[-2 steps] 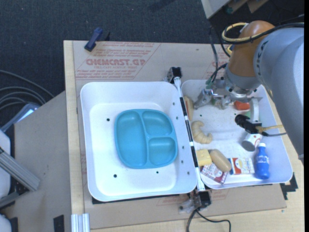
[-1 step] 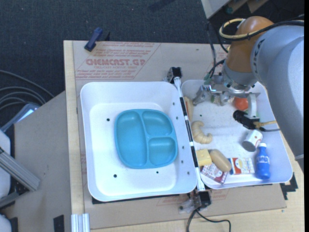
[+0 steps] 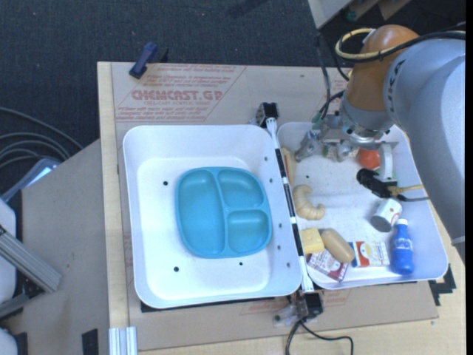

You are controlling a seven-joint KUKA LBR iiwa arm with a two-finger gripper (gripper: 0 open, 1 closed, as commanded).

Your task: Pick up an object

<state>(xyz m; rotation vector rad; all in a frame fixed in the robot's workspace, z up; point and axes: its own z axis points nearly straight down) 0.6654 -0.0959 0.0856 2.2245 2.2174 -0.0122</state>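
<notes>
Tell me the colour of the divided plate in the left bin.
The divided plate is light blue, turquoise-like, clearest in the camera view against the white left bin.

Turquoise tray (image 3: 222,211); white bins (image 3: 148,272) — blue bottle (image 3: 402,248), tan croissant (image 3: 308,203)

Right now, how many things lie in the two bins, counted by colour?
Blue: 2, the divided plate and the bottle
Tan or yellow: 3, the croissant, the cheese block, the bread roll
Red-orange: 1, the ball
Total: 6
</notes>
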